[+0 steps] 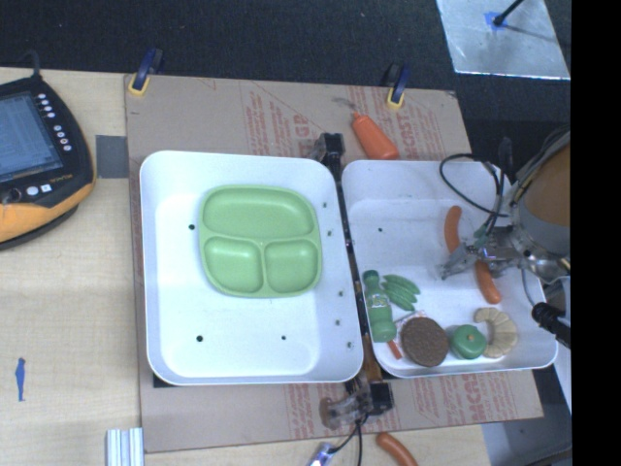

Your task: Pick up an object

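Observation:
My gripper [473, 258] reaches in from the right and hangs low over the right bin [408, 187], near its right side. An orange sausage [452, 226] lies just up and left of it, and a second orange piece [487, 282] lies just below it. Along the bin's front sit a brown round cookie [424, 342], a green round piece [469, 341] and a beige crescent [501, 326]. A green leafy piece [401, 286] and a small green bottle [376, 305] lie by the left wall. Nothing visibly sits in the gripper.
The left bin [165, 260] holds a green divided plate [259, 240]. An orange carrot-like toy [373, 137] lies on the cardboard behind the bins, and another orange piece [396, 447] lies in front. A tablet pendant [34, 153] rests at far left. Black cables [471, 178] loop near the arm.

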`<state>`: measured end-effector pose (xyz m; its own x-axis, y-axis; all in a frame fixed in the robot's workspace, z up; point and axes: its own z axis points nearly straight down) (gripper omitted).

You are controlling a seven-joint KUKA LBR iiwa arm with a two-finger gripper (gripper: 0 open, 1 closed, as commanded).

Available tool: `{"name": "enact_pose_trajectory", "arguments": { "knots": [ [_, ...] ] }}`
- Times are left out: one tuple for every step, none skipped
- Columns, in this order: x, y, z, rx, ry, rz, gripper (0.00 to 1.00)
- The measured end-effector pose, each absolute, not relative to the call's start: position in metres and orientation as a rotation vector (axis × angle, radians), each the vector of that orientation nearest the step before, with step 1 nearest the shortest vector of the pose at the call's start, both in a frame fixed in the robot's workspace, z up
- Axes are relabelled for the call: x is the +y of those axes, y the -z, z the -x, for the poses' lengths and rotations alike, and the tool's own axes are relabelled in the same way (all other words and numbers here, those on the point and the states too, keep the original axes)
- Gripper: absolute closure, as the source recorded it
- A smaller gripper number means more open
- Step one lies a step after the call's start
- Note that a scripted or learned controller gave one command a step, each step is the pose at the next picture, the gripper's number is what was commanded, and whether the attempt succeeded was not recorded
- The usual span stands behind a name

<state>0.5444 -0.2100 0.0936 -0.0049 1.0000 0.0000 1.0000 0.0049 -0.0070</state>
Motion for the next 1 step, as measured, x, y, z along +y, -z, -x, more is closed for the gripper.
{"name": "enact_pose_trajectory", "arguments": {
  "knots": [
    [-0.2113, -0.1049, -0.5452, -2.231, -0.01, 2.209, 1.0]
  ]
}}
